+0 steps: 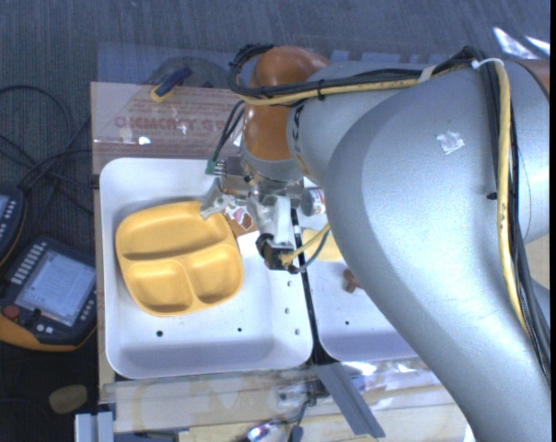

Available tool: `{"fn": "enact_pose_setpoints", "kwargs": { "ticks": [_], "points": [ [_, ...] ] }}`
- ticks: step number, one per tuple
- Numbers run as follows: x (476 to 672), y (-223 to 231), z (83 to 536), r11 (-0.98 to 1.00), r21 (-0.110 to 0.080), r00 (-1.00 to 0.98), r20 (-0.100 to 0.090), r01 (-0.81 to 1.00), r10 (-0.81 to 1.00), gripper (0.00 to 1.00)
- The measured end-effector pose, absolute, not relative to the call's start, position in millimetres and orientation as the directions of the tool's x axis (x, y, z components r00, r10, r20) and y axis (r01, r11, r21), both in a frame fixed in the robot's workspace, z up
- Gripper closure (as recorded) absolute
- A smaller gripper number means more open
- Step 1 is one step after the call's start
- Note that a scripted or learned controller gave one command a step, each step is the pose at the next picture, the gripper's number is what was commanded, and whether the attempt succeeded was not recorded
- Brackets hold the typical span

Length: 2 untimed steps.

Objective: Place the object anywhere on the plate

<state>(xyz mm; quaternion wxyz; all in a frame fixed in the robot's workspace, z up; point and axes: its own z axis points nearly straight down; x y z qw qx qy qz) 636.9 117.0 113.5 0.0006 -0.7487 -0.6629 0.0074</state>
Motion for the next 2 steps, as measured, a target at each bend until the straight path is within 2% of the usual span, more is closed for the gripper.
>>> {"fn": "enact_pose_setpoints", "kwargs": {
  "ticks": [1, 2],
  "points": [
    [633.1, 115.1, 116.3, -0.118, -0.026, 0.118, -0.018, 0.993, 0.993, 1.00],
    [635.2, 116.5, 120.3, -0.119, -0.019, 0.118, -0.014, 0.993, 0.993, 0.00]
  ]
}}
